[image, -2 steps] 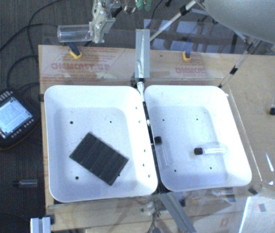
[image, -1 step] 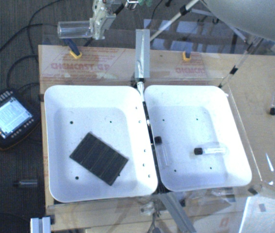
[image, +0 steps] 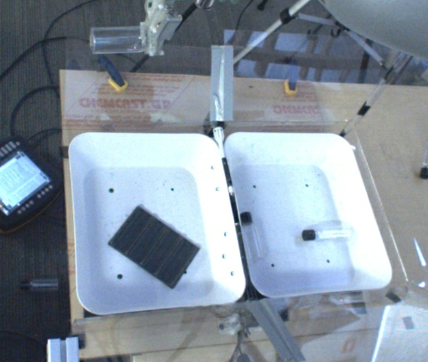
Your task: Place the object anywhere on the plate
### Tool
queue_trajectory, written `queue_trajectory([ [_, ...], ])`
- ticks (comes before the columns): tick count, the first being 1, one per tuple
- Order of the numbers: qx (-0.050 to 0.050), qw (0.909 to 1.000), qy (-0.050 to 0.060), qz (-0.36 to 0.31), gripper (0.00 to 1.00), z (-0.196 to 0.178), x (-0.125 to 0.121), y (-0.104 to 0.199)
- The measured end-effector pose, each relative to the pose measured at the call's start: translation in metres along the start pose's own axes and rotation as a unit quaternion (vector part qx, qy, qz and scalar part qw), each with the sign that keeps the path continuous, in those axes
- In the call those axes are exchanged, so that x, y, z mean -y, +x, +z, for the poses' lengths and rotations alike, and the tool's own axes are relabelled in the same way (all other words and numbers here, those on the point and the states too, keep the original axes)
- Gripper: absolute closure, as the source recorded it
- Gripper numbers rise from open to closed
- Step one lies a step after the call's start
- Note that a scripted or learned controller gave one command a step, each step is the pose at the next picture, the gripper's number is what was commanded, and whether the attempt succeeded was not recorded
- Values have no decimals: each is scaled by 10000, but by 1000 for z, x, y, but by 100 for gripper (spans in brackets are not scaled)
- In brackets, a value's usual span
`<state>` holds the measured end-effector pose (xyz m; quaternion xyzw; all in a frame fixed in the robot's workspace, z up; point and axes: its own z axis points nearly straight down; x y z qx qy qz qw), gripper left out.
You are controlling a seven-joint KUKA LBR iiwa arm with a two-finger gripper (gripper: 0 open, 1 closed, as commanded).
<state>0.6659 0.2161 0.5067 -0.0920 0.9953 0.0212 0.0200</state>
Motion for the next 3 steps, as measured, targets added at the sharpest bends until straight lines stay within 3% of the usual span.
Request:
queue_trajectory([
  [3,68,10000,-26,10,100,-30,-1,-4],
])
